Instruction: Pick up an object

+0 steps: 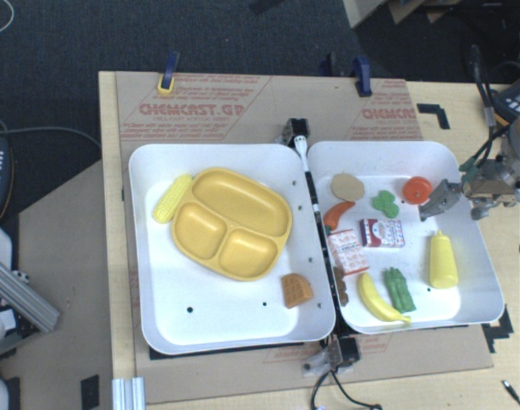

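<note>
— Dark carpet lies round a cardboard-topped bench [242,101] bearing two white bins. Where are you in all this?

— My pincer [452,196] hangs at the right edge of the right bin [477,293], over its far right part. One grey finger [439,200] points left toward the toys. Whether it is released or clenched I cannot tell from this angle; nothing shows between its tips.

— What is nearest to it?

— A red tomato [417,189], just left of my tip, perhaps touching, I cannot say. Just near of me lies a yellow mustard bottle [443,260], on its side along the right wall. Left of the tomato sit a green leafy piece [383,202] and a tan potato [347,185], with a red pepper [338,213] beside the bin's left wall.

— And further out?

— A small red-and-white carton [381,233] in the middle, a white packet [348,251] left of it, and toward the near edge a green vegetable [400,289] beside a banana [378,301].

— The other bin?

— The left bin [157,314] holds a yellow divided tray [232,222], a corn cob [172,197] against its left side, and a brown waffle-like piece [297,290] near its right wall. All well apart from me.

— So how far along are you?

— By my judgement, barely started. Every toy lies on a bin floor; nothing is lifted. I am in position by the tomato, the likeliest target. Closing on it and raising it are all left to do.
</note>
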{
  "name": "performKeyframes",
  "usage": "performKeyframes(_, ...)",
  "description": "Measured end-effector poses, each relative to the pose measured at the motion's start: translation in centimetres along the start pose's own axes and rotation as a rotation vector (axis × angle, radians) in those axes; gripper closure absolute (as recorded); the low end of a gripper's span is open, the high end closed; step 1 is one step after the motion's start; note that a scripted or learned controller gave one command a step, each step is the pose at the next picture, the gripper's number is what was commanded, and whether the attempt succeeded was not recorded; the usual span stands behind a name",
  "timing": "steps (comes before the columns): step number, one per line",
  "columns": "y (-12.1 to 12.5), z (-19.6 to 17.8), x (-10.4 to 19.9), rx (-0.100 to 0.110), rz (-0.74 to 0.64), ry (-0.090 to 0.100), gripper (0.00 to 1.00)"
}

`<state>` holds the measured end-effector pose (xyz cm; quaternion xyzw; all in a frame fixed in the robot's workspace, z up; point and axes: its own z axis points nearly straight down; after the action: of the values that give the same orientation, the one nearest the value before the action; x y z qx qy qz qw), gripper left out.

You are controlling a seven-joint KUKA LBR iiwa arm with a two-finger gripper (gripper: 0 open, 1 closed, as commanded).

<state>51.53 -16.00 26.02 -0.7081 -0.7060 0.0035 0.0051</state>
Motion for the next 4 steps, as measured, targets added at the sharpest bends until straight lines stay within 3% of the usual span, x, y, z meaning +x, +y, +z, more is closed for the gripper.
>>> performKeyframes(1,0.2,-0.6,0.0,-0.013,-0.003,-0.003,0.00)
performKeyframes(4,0.6,16.7,1.4,-0.004,-0.003,0.001,0.00)
